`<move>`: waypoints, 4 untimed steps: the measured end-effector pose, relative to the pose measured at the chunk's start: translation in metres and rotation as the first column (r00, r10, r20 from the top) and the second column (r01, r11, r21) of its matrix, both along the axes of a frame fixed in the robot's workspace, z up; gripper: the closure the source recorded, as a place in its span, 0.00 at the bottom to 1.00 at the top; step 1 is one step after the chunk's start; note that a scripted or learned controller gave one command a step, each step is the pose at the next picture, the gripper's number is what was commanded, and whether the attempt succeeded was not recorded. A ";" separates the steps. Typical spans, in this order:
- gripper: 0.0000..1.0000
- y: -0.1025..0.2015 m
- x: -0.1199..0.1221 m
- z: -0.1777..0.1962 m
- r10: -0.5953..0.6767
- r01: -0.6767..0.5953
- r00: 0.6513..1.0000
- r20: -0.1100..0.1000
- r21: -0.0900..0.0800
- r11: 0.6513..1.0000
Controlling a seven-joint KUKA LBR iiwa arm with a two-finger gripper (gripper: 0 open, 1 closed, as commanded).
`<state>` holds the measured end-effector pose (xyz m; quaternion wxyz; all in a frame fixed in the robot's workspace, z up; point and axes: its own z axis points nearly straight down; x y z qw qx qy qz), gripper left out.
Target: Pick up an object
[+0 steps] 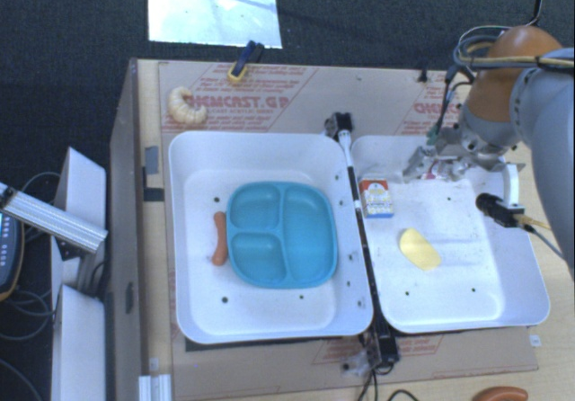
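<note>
Yellow and soft-looking, the lump [419, 249] in the right bin [503, 309] seems our nearest target — we judge we are at the approach, gripper [437, 163] hovering at the bin's far edge with nothing between its jaws, whose spread we cannot tell — so next we come nearer and descend.

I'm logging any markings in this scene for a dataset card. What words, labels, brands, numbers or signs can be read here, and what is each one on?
"CHEMCAST GP": red print, partly legible, on the brown protective sheet behind the left bin.
More red print on the same sheet behind the right bin: too blurred to read.
Small carton in the right bin: red and white printed face, too small to read.
Nothing else carries legible text.
</note>
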<state>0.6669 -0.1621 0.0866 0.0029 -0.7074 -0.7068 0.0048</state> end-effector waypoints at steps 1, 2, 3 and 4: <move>0.00 0.007 0.002 0.024 0.004 -0.004 1.000 0.014 0.001 1.000; 1.00 0.006 0.003 0.035 0.006 -0.006 1.000 0.016 -0.001 1.000; 0.00 0.006 0.003 0.035 0.007 -0.007 1.000 0.016 -0.002 1.000; 0.00 0.042 0.002 -0.001 0.004 -0.004 1.000 0.013 0.001 1.000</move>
